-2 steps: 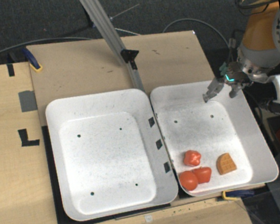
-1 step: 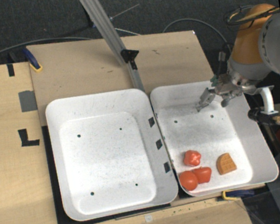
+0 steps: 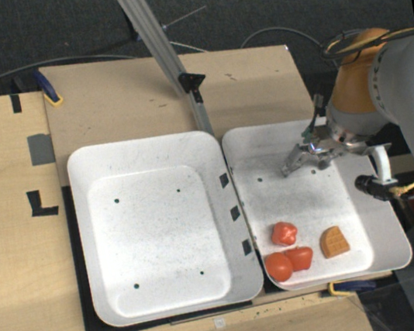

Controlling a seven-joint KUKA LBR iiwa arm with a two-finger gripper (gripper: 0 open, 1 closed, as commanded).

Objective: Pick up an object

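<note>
My gripper point(image 3: 304, 167) hangs low over the upper part of the right bin point(image 3: 378, 250), its fingers spread open with nothing between them. Well below it, toward the bin's near edge, lie several small objects. A red lumpy piece point(image 3: 284, 233) sits alone. Two more red pieces point(image 3: 279, 266) point(image 3: 301, 257) touch each other at the bin's front left corner. A tan-orange ridged block point(image 3: 334, 242) rests to their right. None of them touches the gripper.
The left bin point(image 3: 90, 219) sits beside the right one, its wall meeting it at the middle. A grey metal pole point(image 3: 159, 43) slants down from the top to the bins' shared rear corner. The arm's orange band point(image 3: 351, 85) is at the right.
</note>
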